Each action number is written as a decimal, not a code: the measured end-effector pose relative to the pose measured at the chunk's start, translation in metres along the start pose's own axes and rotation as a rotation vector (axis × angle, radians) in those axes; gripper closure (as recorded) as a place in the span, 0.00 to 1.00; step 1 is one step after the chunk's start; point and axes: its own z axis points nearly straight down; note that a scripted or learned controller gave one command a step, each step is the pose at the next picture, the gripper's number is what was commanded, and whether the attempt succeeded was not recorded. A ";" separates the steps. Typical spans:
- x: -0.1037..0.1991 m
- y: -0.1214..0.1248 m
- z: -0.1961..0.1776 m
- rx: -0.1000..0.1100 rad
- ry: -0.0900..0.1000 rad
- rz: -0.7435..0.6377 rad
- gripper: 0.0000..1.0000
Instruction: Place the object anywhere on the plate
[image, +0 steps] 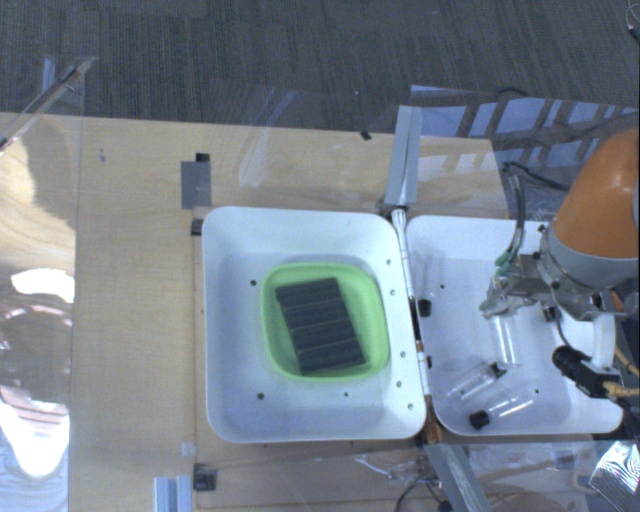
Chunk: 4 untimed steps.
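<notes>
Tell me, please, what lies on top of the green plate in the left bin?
A dark ribbed rectangular block lies on the green plate, slightly angled, covering most of its middle. The plate's surface under the block is hidden; its green rim shows all around.

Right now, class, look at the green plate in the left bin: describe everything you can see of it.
The green plate is a lime-green, squarish dish with rounded corners and a raised rim, plastic by its look. It lies flat on the floor of the left bin, roughly central. A dark grey ribbed block rests on it at a slant, covering most of its middle. Nothing else touches it.
</notes>
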 end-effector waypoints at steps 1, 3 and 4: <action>0.093 0.010 0.001 -0.002 0.001 -0.176 1.00; 0.092 0.010 0.001 -0.002 0.000 -0.175 0.00; 0.145 0.021 0.019 -0.001 0.001 -0.150 0.00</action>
